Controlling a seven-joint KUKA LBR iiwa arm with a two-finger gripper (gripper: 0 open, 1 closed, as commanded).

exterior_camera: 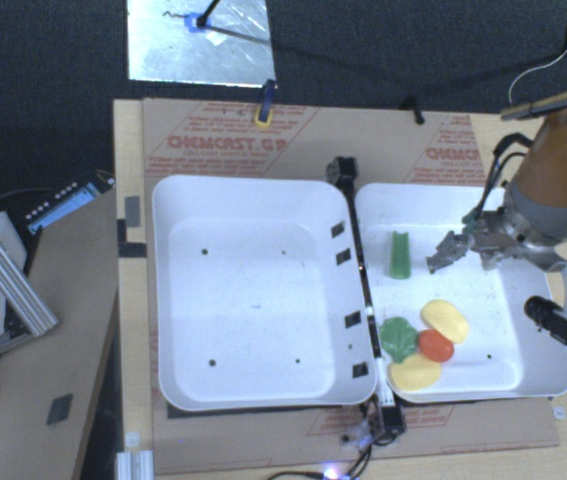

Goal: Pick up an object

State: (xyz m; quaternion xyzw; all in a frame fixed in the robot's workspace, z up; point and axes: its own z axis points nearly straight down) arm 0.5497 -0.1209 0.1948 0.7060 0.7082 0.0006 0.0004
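The right bin [533, 368] holds a green upright block [400, 254] near its left wall. At its front lie a green leafy piece [397, 336], a yellow oval [445, 318], a red-orange ball [436, 346] and a second yellow piece [416, 373], all clustered together. My gripper [447, 253] hangs over the bin's middle, to the right of the green block and behind the cluster. Nothing shows between its tips.
The left bin [253, 288] sits beside the right one, with black clips [343, 230] along the shared wall. A silver sheet [201, 28] lies behind the bench. A metal frame [3, 288] stands at the far left.
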